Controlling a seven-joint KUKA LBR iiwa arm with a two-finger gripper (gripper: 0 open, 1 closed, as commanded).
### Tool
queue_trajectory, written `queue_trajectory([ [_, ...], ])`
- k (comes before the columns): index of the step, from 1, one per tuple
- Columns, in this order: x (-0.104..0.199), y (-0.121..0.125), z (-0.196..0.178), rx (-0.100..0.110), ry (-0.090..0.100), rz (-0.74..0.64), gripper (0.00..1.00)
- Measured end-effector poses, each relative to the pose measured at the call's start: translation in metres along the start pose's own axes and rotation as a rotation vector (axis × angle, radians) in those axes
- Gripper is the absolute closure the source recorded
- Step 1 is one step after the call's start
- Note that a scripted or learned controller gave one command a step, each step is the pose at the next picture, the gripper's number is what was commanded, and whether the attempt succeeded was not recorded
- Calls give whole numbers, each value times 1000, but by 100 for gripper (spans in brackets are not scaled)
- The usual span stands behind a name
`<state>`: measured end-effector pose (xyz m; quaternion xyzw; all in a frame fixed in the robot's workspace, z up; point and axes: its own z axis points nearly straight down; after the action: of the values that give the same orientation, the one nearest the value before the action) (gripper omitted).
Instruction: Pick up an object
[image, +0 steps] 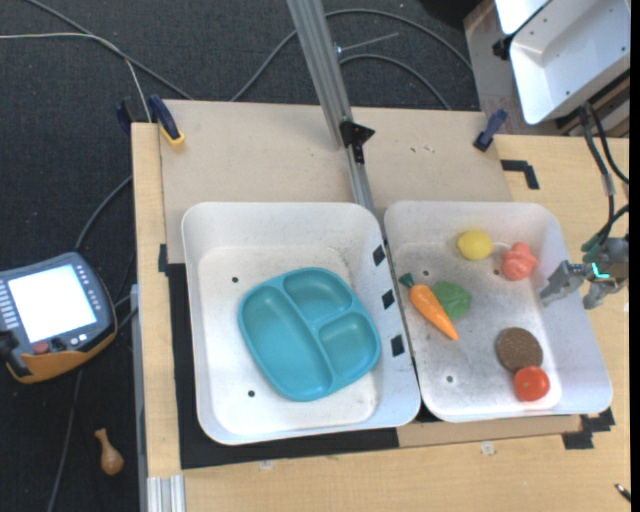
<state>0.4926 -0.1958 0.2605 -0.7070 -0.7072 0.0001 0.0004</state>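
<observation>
I see the claw (572, 284) at the right bin's (590, 385) rim, grip state indeterminate. Pink toy (517, 262) lies nearest, just left; I would centre above it before descending.

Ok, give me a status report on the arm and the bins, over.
Gripper at right bin's right rim, nothing between its fingers. Toy food loose in that bin: pink piece nearest. Teal tray in left bin. Nothing blocking.

Two white bins (200, 240) sit on the worktop (260, 150). One teal divided plate (308, 332). Six toy foods: one lemon (474, 244), one pink piece (518, 262), one carrot (433, 309), one green vegetable (454, 297), one brown patty (519, 348), one tomato (531, 384).
</observation>
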Motion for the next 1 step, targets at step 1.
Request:
queue_trajectory([
  [1, 0, 0, 0, -1, 0, 0, 0],
])
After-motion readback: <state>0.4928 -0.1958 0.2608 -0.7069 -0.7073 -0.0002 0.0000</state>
